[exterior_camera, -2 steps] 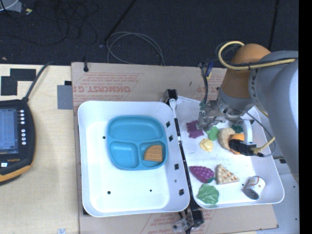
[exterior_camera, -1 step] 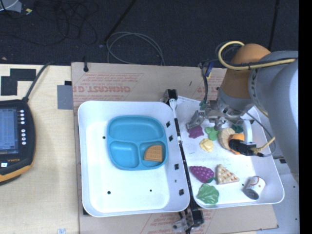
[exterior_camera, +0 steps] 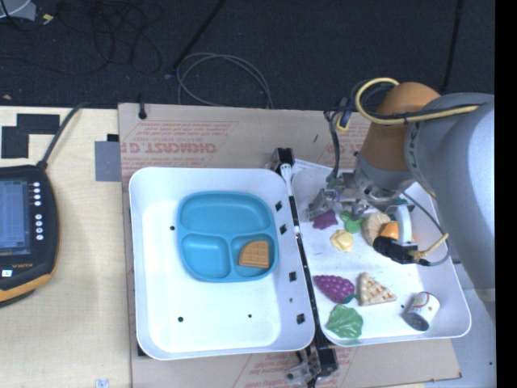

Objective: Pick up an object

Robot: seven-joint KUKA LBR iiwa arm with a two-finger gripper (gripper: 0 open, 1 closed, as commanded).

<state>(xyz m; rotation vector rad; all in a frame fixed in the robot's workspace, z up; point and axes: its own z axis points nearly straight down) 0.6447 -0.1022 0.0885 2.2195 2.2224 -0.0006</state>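
1. The left bin (exterior_camera: 153, 297) is a shallow white tray with rounded corners. It holds a blue divided plate (exterior_camera: 212, 241) of smooth plastic, and a tan waffle piece (exterior_camera: 255, 255) with a gridded face lies in the plate's small right-hand compartment.
2. The right bin (exterior_camera: 444, 293), of the same white make, holds a scatter of toy foods: a bumpy purple grape bunch (exterior_camera: 334, 285), a crinkled green leaf (exterior_camera: 345, 322) near the front edge, a wedge-shaped pizza slice (exterior_camera: 374, 289) with a pale crust just right of the grapes, and a small white and grey cup-like piece (exterior_camera: 420, 309) tipped over near the right front corner.
3. Toward the back of that bin lie a small yellow lump (exterior_camera: 342, 240), a small purple piece (exterior_camera: 324, 220) and a small green piece (exterior_camera: 350, 215), close together.
4. The gripper (exterior_camera: 339, 196) is low over the back of the right bin, right above the purple and green pieces. Whether its jaws are apart or closed cannot be told, as the wrist hardware hides them, and nothing can be seen held.
5. The arm (exterior_camera: 452, 148) is smooth grey with a rounded orange band.
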